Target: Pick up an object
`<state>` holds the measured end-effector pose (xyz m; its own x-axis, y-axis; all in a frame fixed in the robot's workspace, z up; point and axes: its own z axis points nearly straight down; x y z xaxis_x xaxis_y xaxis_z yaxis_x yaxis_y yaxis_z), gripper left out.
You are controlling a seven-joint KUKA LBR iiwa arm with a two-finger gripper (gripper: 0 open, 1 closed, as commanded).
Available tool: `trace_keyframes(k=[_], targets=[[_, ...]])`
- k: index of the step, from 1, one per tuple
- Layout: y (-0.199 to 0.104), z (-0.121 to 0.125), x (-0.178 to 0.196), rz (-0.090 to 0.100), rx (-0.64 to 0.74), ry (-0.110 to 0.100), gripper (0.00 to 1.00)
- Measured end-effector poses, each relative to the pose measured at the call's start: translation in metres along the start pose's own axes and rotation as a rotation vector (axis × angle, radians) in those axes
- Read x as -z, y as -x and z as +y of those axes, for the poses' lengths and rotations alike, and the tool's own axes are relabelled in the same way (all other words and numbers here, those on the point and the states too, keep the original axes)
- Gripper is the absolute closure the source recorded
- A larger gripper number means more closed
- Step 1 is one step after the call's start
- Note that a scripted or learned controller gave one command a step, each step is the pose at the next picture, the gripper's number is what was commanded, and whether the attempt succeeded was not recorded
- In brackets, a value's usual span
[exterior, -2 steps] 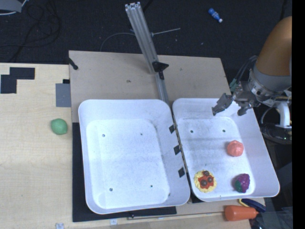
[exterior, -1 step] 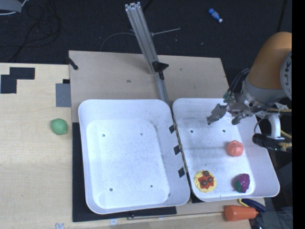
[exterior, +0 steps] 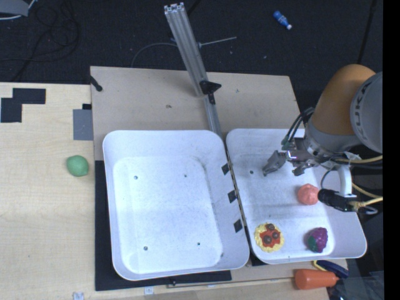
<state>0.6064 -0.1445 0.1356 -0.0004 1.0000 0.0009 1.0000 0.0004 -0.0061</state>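
Note:
In the camera view my gripper (exterior: 285,167) hangs over the upper middle of the right bin (exterior: 250,144). It is open, with nothing between its fingers, and one fingertip (exterior: 270,167) points left toward the bin's floor. A salmon-pink ball (exterior: 307,194) lies just below and right of the gripper, apart from it. Near the bin's front edge sit a small yellow and red pizza toy (exterior: 269,237) and a purple grape bunch (exterior: 317,239).
The left bin (exterior: 119,144) stands beside the right one, joined by black clips (exterior: 232,195). A green ball (exterior: 77,165) rests on the bench at far left. An orange carrot toy (exterior: 314,279) lies outside the right bin's front edge. A slanted metal bar (exterior: 190,49) rises behind the bins.

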Motion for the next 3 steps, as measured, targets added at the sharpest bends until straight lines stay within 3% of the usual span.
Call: trace_keyframes(k=[1,2,3], targets=[[-0.001,0.0,-0.046,-0.001,0.0,0.004,0.0],[0.0,0.0,-0.034,-0.001,-0.002,0.007,1.0],[-0.004,0.001,0.009,-0.001,-0.001,0.009,1.0]])
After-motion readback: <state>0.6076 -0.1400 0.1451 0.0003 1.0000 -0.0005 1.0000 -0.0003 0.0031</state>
